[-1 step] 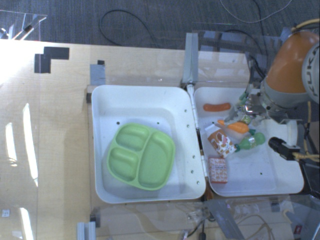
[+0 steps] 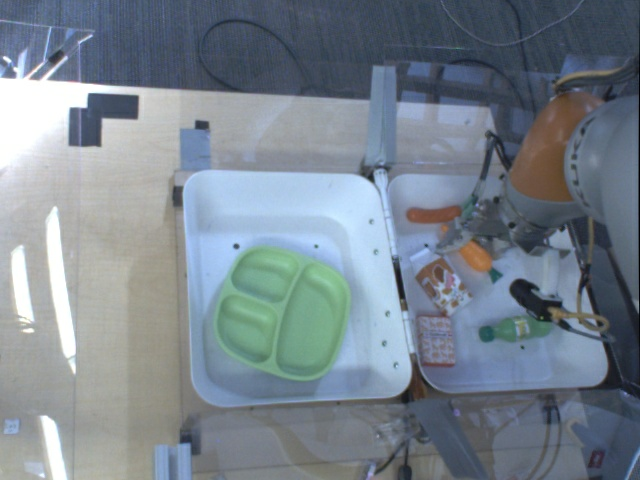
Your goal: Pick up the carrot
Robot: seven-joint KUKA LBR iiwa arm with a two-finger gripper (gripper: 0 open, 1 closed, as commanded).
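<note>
The grey arm [image 2: 590, 168] bends down from the right into the right bin [image 2: 560, 368], its fingers [image 2: 468, 230] apart just above the orange carrot [image 2: 476, 257], not holding it.

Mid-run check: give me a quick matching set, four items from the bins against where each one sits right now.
Items:
1. green divided plate
2. carrot
3. green bottle
4. red snack packet

Places:
A. right bin, near-right part
B. left bin
C. right bin, far-left corner
D. right bin, near-left corner

Pairs: 1-B, 2-C, 3-A, 4-D
</note>
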